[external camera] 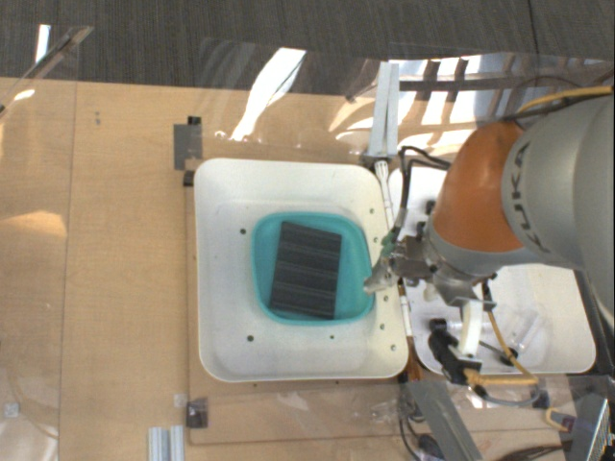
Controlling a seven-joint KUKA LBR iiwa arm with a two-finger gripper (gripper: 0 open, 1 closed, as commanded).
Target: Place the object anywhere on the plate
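Wooden bench (96,286) w/ sunlit streaks and glare across the top, dark ribbed flooring (240,8) beyond its far edge. Two shallow white bins side by side: left bin (226,344) holds a teal plate (261,257), roughly square w/ rounded corners; right bin (567,344) is mostly covered by the arm (538,190), grey w/ orange band, reaching in from the right. The object (306,271), a dark ribbed rectangular block, lies flat on the plate, approx centred, long side running near-to-far. Gripper (382,275) sits at the plate's right rim, over the divide between bins, just beside the block's right side but apart from it. Jaws: can't tell how far open, the tips are small and blurred against the bin wall; nothing visible between them. Cables and a black fitting (447,349) hang below the wrist over the right bin.
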